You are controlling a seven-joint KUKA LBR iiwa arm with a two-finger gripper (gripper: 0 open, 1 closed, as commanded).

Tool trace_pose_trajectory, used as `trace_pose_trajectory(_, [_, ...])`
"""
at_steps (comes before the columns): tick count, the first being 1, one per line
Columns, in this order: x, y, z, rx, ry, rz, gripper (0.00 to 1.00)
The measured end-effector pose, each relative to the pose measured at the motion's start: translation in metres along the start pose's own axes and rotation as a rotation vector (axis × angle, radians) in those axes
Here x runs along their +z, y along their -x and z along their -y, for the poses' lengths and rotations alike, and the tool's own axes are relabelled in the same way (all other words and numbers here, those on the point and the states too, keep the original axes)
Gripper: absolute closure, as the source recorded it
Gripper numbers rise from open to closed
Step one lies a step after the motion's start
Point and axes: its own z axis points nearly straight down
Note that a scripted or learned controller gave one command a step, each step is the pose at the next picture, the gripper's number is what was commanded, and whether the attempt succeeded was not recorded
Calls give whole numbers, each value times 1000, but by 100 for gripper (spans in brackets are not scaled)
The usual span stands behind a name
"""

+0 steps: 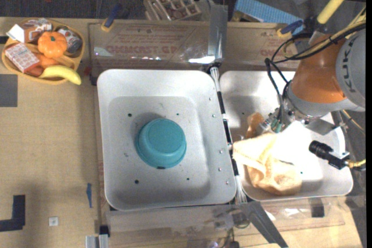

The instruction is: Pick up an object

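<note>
While the end effector touches the yellow cloth in the right bin, its opening cannot be told.

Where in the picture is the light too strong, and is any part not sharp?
In the camera view, glare washes out the floor of the right white bin beside the pale yellow crumpled cloth; the clear plastic sheet behind the bins also reflects light; the round teal bowl in the left white bin looks evenly lit and fairly sharp.

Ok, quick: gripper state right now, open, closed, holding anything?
Gripper: cannot be told; it is down in the right bin, at the pale yellow cloth.
</note>
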Motion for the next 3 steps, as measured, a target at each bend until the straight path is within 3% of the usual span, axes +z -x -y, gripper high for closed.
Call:
trace_pose_trajectory(1, [0, 0, 0, 0, 0, 0, 0])
trace_pose_trajectory(2, [-8, 3, 0, 6, 3, 2, 100])
trace_pose_trajectory(3, [-44, 49, -28, 199, -14, -4, 100])
